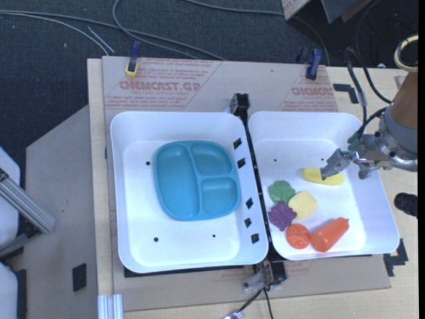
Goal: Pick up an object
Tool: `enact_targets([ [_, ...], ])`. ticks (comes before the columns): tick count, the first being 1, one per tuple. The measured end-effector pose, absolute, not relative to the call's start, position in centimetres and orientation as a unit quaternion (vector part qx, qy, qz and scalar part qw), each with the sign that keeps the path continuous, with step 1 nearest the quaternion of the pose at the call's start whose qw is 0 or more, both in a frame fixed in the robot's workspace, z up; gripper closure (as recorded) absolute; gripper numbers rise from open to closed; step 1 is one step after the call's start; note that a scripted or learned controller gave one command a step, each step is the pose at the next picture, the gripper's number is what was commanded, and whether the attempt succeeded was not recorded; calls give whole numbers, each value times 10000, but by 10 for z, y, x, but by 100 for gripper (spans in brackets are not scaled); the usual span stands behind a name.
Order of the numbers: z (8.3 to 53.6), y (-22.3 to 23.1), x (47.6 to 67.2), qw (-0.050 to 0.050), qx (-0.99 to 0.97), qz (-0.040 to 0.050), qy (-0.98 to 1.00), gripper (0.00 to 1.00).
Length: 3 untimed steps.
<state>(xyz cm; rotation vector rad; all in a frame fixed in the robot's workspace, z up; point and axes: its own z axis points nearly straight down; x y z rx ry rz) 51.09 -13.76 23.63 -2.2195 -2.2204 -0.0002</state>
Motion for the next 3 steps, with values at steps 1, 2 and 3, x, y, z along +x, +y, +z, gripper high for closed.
enact_targets([
  [1, 190, -144, 516, 24, -7074, 8, -7068, 0],
  [2, 147, -139, 518, 28, -7071, 8, -7071, 0],
  [3, 86, -140, 521, 16, -7077, -4, -7065, 0],
])
